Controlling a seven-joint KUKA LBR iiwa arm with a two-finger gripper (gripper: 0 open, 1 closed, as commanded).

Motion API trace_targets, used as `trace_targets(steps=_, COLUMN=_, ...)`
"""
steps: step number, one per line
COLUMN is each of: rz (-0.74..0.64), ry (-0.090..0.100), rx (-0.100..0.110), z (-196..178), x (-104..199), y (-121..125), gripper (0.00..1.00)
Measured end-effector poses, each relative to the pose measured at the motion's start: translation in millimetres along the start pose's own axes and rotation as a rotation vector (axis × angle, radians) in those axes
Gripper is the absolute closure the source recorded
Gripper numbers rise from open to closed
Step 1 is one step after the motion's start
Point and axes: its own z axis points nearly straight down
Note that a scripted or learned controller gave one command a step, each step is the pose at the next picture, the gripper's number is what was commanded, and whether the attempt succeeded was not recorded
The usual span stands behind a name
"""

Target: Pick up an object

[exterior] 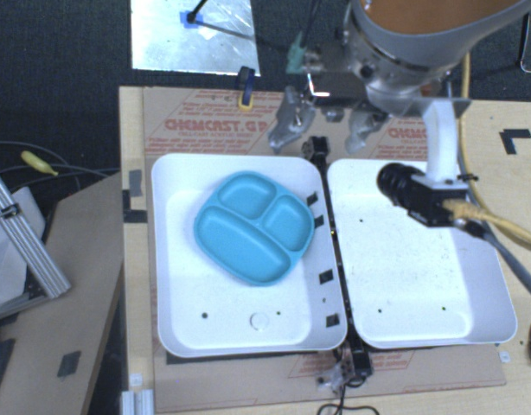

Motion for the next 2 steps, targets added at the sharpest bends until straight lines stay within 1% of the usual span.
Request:
trace_targets(steps=1, rz=0.001, ry=-0.003, rx=0.006, z=5, x=47, y=2, gripper=0.00)
trace_targets(steps=2, rz=-0.002, ry=-0.002, rx=0.005, z=-6, x=46, y=2, gripper=1.00)
